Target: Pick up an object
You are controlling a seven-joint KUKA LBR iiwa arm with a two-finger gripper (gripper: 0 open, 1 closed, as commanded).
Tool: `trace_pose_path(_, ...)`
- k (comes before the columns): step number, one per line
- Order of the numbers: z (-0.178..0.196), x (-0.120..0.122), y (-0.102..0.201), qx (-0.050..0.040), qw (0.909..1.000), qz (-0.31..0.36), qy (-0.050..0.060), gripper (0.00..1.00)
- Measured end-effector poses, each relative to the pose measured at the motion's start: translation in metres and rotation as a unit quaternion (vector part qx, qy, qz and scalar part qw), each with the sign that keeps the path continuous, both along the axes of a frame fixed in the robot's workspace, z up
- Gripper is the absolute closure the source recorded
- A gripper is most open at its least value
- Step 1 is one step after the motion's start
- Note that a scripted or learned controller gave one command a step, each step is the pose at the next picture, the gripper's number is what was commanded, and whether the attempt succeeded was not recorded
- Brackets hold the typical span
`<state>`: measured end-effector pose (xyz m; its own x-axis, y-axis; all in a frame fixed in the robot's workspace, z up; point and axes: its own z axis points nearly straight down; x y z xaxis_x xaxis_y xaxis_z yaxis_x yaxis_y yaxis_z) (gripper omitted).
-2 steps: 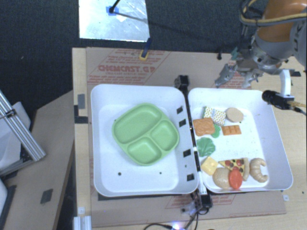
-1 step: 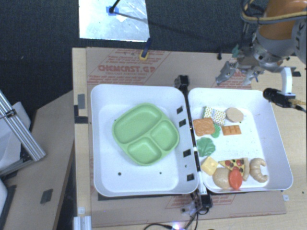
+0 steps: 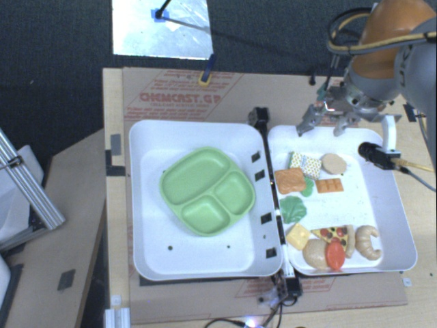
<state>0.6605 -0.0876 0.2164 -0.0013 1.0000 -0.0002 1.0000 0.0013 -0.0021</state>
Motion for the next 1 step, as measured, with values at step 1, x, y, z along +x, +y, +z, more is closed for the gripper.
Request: trace_pose_path(1, -0.0603, 0.0030, -0.0059, 0.0000, 1.0000, -0.001, 0.000, 0.00)
